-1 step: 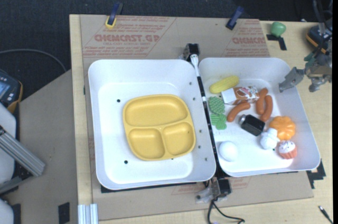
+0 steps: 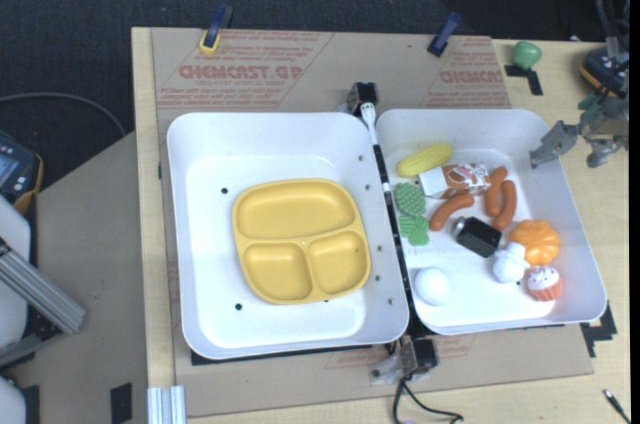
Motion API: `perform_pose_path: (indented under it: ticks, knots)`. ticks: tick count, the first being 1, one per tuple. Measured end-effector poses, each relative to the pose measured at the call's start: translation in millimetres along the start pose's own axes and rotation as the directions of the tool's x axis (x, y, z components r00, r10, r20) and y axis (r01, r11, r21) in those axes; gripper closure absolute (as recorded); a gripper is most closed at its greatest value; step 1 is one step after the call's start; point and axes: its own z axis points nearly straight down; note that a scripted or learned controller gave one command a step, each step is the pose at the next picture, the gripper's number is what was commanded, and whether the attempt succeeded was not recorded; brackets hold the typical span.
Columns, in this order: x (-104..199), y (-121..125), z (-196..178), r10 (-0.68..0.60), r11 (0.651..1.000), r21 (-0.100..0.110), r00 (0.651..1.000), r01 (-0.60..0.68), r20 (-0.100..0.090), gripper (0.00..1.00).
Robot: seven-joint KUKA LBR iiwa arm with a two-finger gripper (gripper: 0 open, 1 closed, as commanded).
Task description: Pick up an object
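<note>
Camera view has the gripper point(image 2: 568, 144) at the right bin's point(image 2: 590, 262) 2 o'clock rim, above the wall, fingers spread and holding nothing. Toy food is piled in that bin: corn point(image 2: 424, 159) at 11, two sausages point(image 2: 476, 200) mid-bin, orange pumpkin point(image 2: 536, 240) at 4, white egg point(image 2: 433, 284) at 7. I'd guess it's all light, hard plastic and a bit slippery. Corn looks easiest, pinch across its short width, since it's got open floor above it. Pumpkin's crowded against the cupcake point(image 2: 543, 283). Left bin just has the yellow tray point(image 2: 300, 240).
</note>
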Motion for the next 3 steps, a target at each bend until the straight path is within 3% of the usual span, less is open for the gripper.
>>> perform_pose_path:
  ticks: [1,3]
  knots:
    - [1.1,-0.6,63.3,0.0,1.0,0.007,1.0,0.0,-0.003,0.0]
    - [8.6,7.8,155.5,-0.005,1.0,0.005,1.0,0.005,-0.012,0.0]
